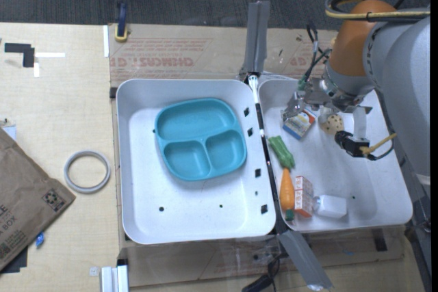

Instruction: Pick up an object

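Note:
My gripper [298, 109] hangs low in the back left part of the right bin [383, 212]. Right beneath it lies a small blue, white and orange carton [299, 125], touching or nearly touching the gripper's tip. A beige ball with dark spots [334, 122] sits just right of the carton. A green vegetable [281, 151] and an orange carrot [287, 190] lie along the bin's left wall. Near the front are a red and white box [303, 197] and a white block [332, 206].
The left bin [137, 215] holds a blue divided plate [200, 139]. A tape ring [87, 170] and a brown cardboard box [24, 205] lie on the bench to the left. The arm's wrist and cables [356, 143] overhang the right bin's back right.

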### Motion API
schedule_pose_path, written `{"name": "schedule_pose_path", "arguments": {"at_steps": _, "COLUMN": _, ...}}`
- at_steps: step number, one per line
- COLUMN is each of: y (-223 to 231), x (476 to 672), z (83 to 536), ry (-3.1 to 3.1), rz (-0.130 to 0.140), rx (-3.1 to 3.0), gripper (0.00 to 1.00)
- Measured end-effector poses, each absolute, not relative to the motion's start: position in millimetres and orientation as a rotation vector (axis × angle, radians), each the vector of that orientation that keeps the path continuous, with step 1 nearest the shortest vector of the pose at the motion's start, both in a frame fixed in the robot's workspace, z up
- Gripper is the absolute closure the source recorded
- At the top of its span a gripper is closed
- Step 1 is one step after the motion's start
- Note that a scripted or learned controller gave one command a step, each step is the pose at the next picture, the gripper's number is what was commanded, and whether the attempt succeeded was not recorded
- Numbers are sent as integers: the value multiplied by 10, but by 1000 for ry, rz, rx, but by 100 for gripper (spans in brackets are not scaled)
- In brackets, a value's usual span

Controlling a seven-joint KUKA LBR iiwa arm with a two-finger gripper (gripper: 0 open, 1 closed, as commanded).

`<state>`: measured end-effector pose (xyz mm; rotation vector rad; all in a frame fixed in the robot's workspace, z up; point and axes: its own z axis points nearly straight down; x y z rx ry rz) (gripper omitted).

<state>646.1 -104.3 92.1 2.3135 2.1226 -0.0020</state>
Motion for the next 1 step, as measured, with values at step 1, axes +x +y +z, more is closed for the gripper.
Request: {"name": "schedule_pose_path", "arguments": {"at_steps": 1, "y": -1041, "x": 6476, "z": 1032, "ry": 2125, "rz": 0, "rx": 2306, "gripper": 100}}
